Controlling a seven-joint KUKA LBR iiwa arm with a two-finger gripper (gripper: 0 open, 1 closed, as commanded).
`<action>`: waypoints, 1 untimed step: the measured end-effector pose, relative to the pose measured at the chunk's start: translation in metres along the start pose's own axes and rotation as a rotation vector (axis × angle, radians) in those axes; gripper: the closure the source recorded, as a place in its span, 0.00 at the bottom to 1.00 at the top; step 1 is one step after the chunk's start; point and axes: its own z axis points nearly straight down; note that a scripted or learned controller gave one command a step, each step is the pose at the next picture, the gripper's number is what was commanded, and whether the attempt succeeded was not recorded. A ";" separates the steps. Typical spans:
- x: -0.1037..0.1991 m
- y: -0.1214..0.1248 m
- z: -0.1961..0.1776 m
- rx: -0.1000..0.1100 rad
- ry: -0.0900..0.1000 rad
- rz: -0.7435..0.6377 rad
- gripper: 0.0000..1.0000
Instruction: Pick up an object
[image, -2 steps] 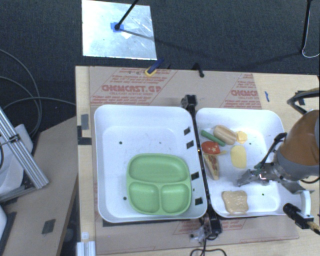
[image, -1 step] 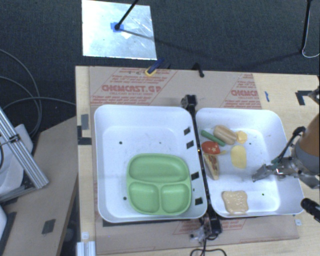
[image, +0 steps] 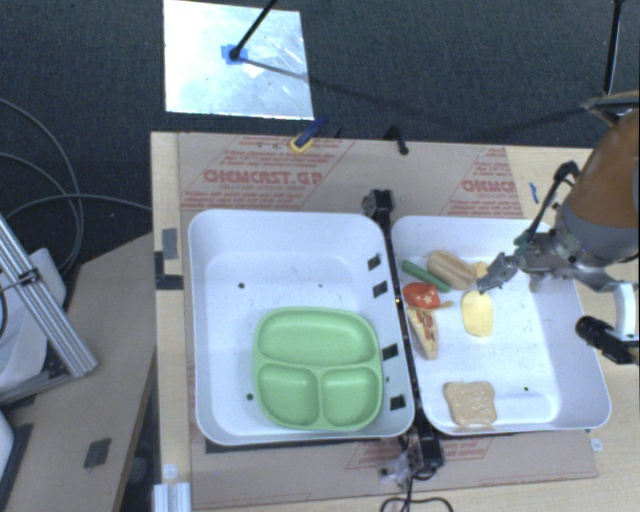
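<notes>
My gripper (image: 516, 276) hangs over the right bin (image: 560, 392), near its back middle, open with nothing between its fingers. Its left fingertip (image: 490, 281) sits just above a yellow toy fruit (image: 478, 315) and beside a tan hot dog bun (image: 451, 268). To their left are a green bean pod (image: 419, 272), a red tomato (image: 422, 296) and a pizza-like slice (image: 424, 332) along the bin's left wall. A slice of toast (image: 470, 403) rests near the front edge.
The left bin (image: 230, 250) holds a green divided plate (image: 319, 368) at its front. A black divider rail (image: 392, 300) runs between the bins. The arm, with its orange band (image: 612, 180), covers the right bin's back right corner.
</notes>
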 end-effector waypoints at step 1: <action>0.018 -0.084 0.111 0.019 0.005 0.014 0.00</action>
